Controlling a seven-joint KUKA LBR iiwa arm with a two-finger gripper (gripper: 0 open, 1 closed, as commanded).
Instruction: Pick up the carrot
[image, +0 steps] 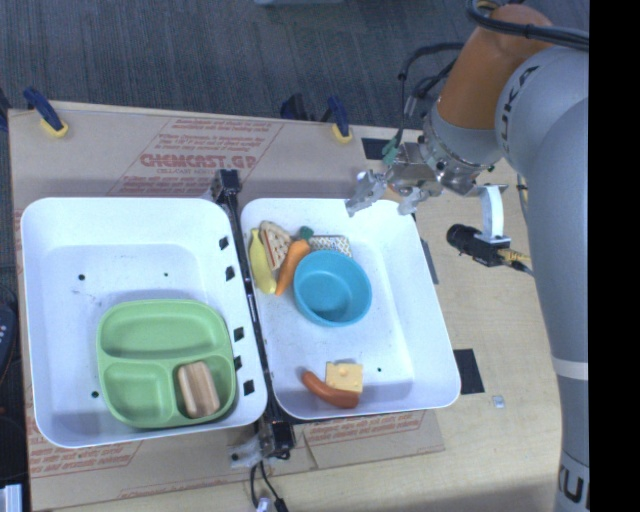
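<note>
End effector (383, 193) metal fingers spread, holding nothing, above right bin (425, 300); tapered orange carrot (291, 265) beside round blue bowl (333, 287).

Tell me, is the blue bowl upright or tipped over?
Upright. The blue bowl sits in the right bin with its opening facing up, its inside visible, nothing in it.

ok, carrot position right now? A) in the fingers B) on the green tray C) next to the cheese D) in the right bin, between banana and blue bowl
D: the carrot lies in the right bin, with the banana on one side and the blue bowl on the other.
</note>
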